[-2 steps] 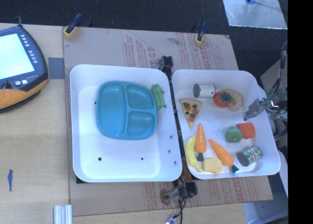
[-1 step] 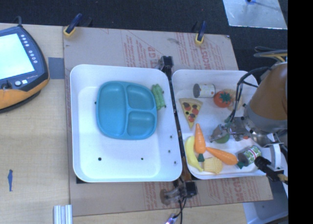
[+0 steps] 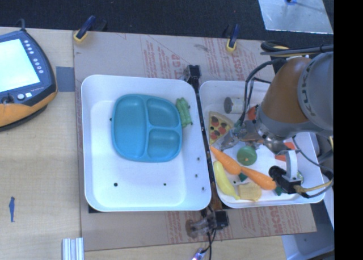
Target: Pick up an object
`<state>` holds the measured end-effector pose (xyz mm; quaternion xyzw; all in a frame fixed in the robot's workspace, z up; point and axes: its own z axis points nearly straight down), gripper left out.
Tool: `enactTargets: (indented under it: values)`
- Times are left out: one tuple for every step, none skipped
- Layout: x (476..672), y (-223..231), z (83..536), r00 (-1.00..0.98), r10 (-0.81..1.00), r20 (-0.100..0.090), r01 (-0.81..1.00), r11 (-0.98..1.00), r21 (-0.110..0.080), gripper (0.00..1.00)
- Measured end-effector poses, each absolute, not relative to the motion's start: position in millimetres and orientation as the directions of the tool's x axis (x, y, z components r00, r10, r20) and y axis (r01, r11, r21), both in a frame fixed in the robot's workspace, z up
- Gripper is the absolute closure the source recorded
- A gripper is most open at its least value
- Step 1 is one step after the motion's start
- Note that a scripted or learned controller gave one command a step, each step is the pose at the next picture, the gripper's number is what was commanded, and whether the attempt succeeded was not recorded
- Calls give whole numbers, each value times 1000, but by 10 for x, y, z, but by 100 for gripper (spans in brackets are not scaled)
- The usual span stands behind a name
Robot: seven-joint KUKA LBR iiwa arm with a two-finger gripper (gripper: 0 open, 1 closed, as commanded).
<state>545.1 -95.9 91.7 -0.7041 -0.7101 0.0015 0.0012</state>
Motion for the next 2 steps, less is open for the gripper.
enactTargets:
  values:
    - [6126, -1218, 920, -4, 1000, 0, 1000, 4, -3, 0]
    - [6506, -1510, 876, -4, 1000, 5, 1000, 4, -29, 0]
